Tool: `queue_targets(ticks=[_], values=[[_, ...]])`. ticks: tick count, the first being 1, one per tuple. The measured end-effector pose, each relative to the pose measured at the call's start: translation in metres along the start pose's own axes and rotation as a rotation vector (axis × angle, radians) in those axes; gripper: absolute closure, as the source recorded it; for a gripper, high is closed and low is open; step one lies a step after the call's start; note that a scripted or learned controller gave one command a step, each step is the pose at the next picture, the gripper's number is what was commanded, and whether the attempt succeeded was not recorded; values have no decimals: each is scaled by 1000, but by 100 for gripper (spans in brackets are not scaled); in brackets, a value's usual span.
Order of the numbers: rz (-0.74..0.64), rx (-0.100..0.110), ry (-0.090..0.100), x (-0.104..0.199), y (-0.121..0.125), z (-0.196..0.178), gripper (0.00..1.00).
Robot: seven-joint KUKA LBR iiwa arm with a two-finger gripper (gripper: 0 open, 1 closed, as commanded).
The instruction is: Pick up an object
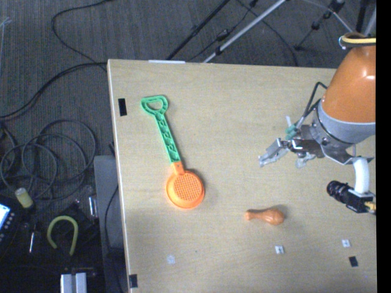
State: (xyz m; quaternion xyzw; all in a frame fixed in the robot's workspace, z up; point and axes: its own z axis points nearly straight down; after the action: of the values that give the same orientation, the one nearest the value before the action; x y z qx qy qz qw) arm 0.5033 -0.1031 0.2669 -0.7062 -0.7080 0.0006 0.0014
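A toy strainer (pixel 174 163) with a green handle and an orange round head lies on the tan bench top, left of centre. An orange drumstick-shaped toy (pixel 267 215) lies toward the front, right of the strainer. My gripper (pixel 281 160) hangs above the bench at the right, under the orange and grey wrist, with its silver fingers (pixel 269 154) pointing left. It stands open with nothing between the fingers. It is up and to the right of the drumstick toy, apart from it.
The tan bench top (pixel 232 96) ends at its left edge near x 180, with cables and gear on the dark floor beyond. Small black and white markers sit near the front right. A black part (pixel 345 194) hangs off the arm.
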Motion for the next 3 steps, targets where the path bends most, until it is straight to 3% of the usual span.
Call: queue_targets(ticks=[1,2,3], values=[[19,-1,-1,-44,47,33,0],[-125,0,0,-77,104,156,0],[-14,-1,-2,-99,163,183,0]])
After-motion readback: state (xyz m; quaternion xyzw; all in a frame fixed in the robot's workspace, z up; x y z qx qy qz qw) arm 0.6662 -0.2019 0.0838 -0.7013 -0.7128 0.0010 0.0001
